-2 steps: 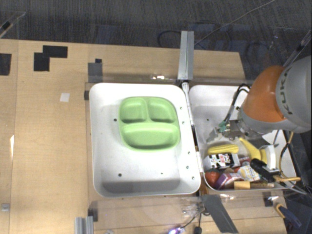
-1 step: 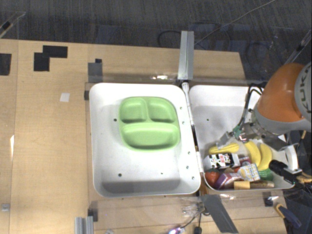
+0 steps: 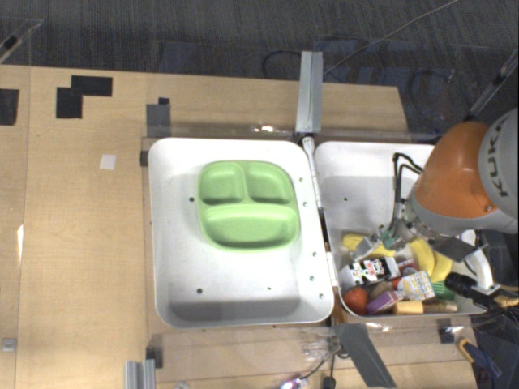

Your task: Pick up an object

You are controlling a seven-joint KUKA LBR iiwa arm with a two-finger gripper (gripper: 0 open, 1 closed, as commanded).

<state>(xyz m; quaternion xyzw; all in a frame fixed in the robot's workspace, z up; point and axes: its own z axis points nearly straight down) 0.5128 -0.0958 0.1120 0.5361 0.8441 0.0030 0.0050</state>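
The grey arm (image 3: 486,177), with its orange band (image 3: 450,177), reaches in from the right over the right bin (image 3: 357,173). Its end effector (image 3: 395,235) sits low among a heap of small objects crowded in that bin's near half, and whether it is released or clenched I cannot tell, since the wrist hides it from above. The heap holds a yellow banana-like piece (image 3: 424,255), a black-and-white printed item (image 3: 369,267), a red ball (image 3: 355,299), a purple piece (image 3: 381,301) and a small labelled packet (image 3: 416,283), all touching or overlapping. The left bin (image 3: 170,241) carries a green divided tray (image 3: 246,203) lying flat near its middle. Both bins rest side by side on the wooden desk (image 3: 73,241)
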